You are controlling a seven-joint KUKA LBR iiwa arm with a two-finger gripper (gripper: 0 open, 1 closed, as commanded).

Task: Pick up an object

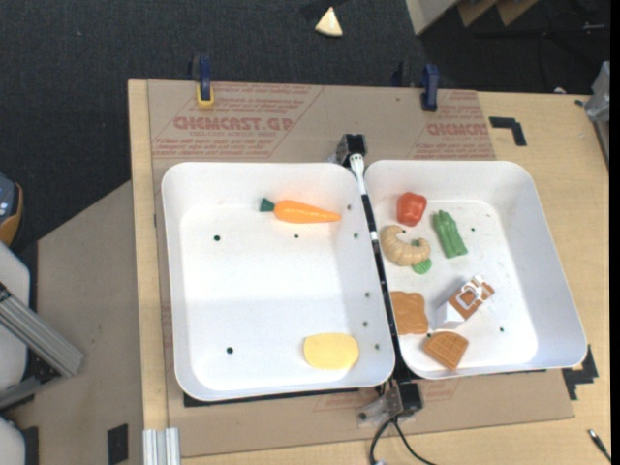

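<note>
1. Camera view, left bin (184, 260): an orange carrot (305, 212) lies in the far half, toward the divider between the bins. Its long axis runs nearly across the picture. The green stalk end is to the left, and the tapered tip points right, toward the right bin (542, 260).
2. Camera view, left bin, near edge: a pale yellow oval piece (330, 351) lies flat close to the near right corner, well apart from the carrot.
3. Camera view, right bin, far part: a red pepper (412, 207) sits near the divider. Just beside it to the right, a green vegetable (449, 233) lies with its long axis running from far to near, slightly slanted.
4. Camera view, right bin, middle: a beige curved pastry (404, 246) lies just below the pepper, with a small green bit touching its near right end.
5. Camera view, right bin, near part: a brown toast slice (409, 312) lies by the divider. A ridged orange-brown wafer (447, 349) sits just beside it at the near edge, and a small white-and-brown item (470, 297) lies to their right.
6. Camera view, surroundings: both bins rest on a brown board on the tabletop (291, 114), held by two blue clamps (202, 77) at its far edge.
</note>
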